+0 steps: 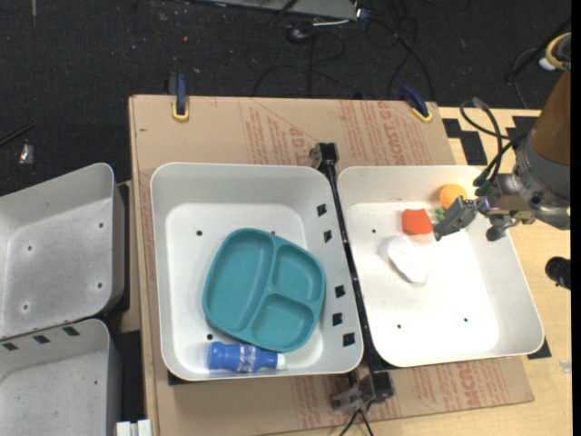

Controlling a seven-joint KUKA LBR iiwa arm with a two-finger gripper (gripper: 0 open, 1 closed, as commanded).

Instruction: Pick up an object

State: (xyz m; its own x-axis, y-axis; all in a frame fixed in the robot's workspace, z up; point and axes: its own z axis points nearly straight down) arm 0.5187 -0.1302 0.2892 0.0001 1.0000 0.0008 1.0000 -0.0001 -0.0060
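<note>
Two shallow white bins sit side by side on your cardboard-topped worktop point(236, 125), and here's how things lie. The left white bin point(172, 198) holds a teal plastic divided plate point(264, 289) in the middle of the frame's lower half, tilted a bit, with a small blue-and-white plastic bottle point(243, 358) lying on its side just below it, against the bin's near wall.

The right white bin point(472, 325) is where the pickable stuff for your grab sits, all bunched in its upper part: a small orange-red block point(417, 222), a white rounded lump point(408, 258) just below it, and an orange ball point(451, 193) up and to the right of the block. There's a speck of green beside the ball, too small to make out.

Your grey arm with the orange band point(549, 148) comes in from the right edge of the frame, and the gripper point(454, 218) is down over the upper right of that bin, right next to the orange-red block and just under the ball. The dark fingers point(451, 221) point left toward the block, but honestly you can't tell from this angle whether they're spread or closed. Nothing visibly sits between them.

Off to the left of the frame, two more white metal trays point(54, 243) lie on the dark floor.
</note>
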